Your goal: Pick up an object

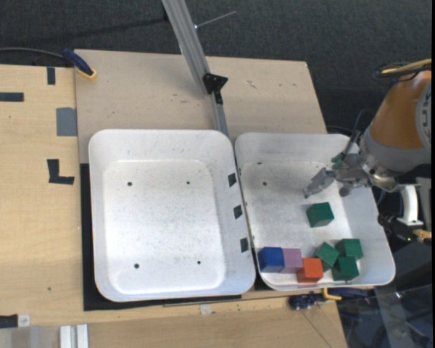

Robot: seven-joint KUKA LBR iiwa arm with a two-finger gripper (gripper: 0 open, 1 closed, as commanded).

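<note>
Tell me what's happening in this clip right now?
A grey-and-orange arm reaches in from the right, its gripper open above the right bin, holding nothing. Just below it sits a lone green block. Along the bin's near edge lie a blue block, a purple block, an orange block and three more green blocks. The left bin sits alongside. No object has been picked up yet.

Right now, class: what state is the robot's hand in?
Hand: open, holding nothing, hanging above the right bin near the lone green block.
</note>
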